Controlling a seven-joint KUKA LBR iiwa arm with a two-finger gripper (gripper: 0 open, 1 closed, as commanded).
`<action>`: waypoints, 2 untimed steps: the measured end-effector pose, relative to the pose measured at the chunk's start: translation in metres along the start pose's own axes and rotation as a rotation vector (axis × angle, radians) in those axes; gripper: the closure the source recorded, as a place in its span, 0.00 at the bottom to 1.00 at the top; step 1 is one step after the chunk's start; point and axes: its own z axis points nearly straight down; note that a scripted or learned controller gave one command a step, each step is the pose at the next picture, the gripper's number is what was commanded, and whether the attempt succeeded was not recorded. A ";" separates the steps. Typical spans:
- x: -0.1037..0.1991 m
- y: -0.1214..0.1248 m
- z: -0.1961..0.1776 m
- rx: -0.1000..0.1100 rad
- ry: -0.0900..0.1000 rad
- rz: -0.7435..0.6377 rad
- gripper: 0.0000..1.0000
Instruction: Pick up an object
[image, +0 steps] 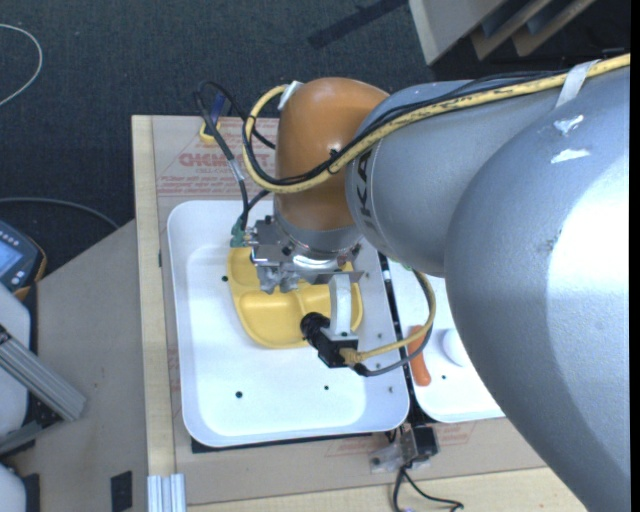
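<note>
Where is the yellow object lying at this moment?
The yellow object lies in the left bin, in its upper middle part, directly under the arm's wrist and partly hidden by it.

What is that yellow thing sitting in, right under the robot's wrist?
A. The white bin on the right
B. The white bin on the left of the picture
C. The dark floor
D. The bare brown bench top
B: the yellow object lies inside the left white bin, partly covered by the gripper above it.

Yellow obj (262, 315) half under tool (290, 272).
</note>
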 end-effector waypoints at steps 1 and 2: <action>0.010 0.003 -0.151 -0.029 0.010 -0.006 1.00; -0.101 -0.039 -0.134 -0.006 -0.001 0.008 1.00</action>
